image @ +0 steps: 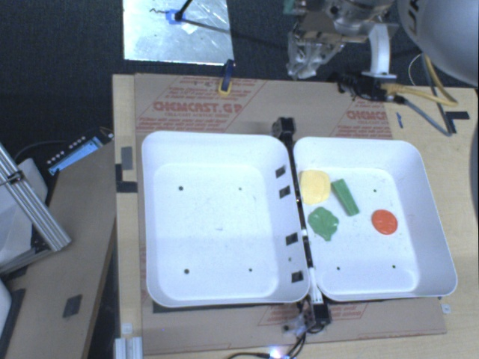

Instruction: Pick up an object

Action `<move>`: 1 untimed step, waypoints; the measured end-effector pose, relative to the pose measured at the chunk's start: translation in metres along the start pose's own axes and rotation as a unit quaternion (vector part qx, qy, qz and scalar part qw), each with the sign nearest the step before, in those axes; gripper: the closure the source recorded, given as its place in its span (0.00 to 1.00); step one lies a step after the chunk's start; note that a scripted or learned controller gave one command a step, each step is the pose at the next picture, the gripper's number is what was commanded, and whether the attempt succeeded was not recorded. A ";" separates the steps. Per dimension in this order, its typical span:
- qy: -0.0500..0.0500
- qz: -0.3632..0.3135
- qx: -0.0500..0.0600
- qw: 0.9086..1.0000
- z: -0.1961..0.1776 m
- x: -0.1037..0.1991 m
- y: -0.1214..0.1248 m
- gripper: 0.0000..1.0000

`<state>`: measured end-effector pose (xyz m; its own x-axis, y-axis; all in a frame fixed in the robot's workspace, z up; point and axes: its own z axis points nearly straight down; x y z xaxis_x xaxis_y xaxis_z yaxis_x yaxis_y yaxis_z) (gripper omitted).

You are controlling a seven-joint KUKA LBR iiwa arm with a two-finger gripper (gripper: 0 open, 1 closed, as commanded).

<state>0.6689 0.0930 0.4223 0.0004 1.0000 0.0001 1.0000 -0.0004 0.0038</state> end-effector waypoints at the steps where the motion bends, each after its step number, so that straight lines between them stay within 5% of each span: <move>1: -0.001 0.001 0.001 1.000 0.014 -0.052 -0.005 1.00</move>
<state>0.6638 0.0414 0.4085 0.0018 1.0000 -0.0010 1.0000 -0.0018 0.0011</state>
